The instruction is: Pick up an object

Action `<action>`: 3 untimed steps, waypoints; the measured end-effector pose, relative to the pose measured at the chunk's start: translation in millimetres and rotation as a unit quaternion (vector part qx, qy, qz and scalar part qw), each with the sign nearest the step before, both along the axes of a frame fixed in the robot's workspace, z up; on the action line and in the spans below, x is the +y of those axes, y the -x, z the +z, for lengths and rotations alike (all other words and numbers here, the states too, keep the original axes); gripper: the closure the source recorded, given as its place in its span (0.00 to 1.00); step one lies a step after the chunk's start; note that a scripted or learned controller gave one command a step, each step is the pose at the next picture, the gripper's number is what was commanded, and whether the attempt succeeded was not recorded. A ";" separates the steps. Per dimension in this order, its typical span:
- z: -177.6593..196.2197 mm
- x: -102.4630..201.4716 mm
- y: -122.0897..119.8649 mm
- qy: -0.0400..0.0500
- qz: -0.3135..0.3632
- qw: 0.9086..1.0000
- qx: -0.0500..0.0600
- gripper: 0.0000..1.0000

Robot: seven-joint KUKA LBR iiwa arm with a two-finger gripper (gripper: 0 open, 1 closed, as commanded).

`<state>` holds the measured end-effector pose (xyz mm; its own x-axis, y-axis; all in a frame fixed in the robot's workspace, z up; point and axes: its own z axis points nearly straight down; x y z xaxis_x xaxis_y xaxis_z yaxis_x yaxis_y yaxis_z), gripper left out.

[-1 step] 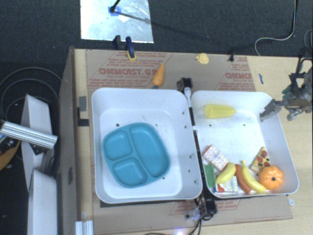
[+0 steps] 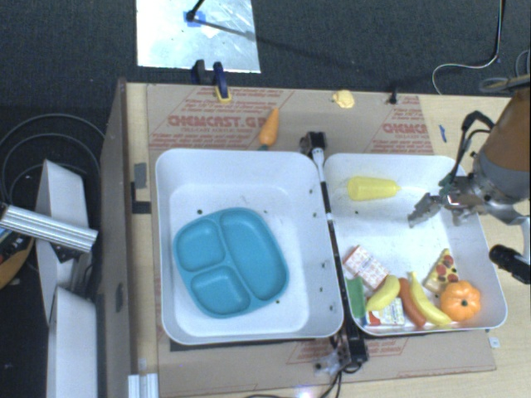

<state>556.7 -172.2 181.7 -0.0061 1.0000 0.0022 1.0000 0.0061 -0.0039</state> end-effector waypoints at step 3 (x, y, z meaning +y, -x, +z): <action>-86.5 64.5 -100.9 0.000 -0.005 1.000 0.006 0.00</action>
<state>657.5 -107.7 95.2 0.0034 1.0000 0.0018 0.9999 -0.0034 -0.0159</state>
